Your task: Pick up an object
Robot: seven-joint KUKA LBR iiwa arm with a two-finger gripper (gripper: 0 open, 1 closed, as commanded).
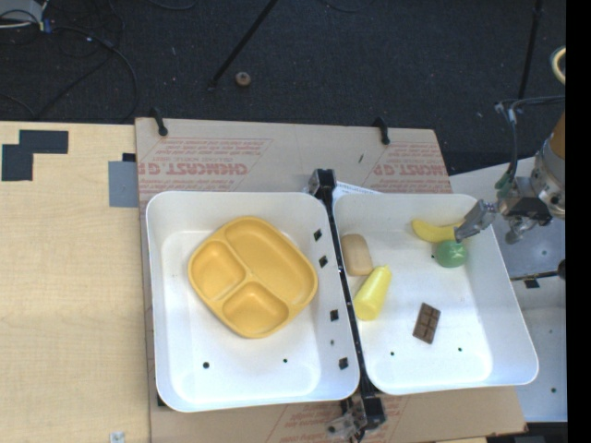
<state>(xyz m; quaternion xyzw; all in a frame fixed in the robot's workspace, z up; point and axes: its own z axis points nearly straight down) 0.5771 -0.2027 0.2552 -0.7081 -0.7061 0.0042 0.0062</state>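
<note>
Hovering just right of the banana (434, 231), the jaws' (482, 216) spread is unreadable.

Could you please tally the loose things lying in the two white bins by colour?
Yellow: 3 (divided plate, banana, bottle-like piece)
Green: 1 (round piece)
Beige: 1 (bread-like piece)
Brown: 1 (chocolate bar)
Total: 6

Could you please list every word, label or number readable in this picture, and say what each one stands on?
"CHEMCOZT G.A": red print, upside down, on the cardboard sheet behind the bins, as best it reads.
More red print on the same sheet's right side and front edge: too small and blurred to read.
</note>
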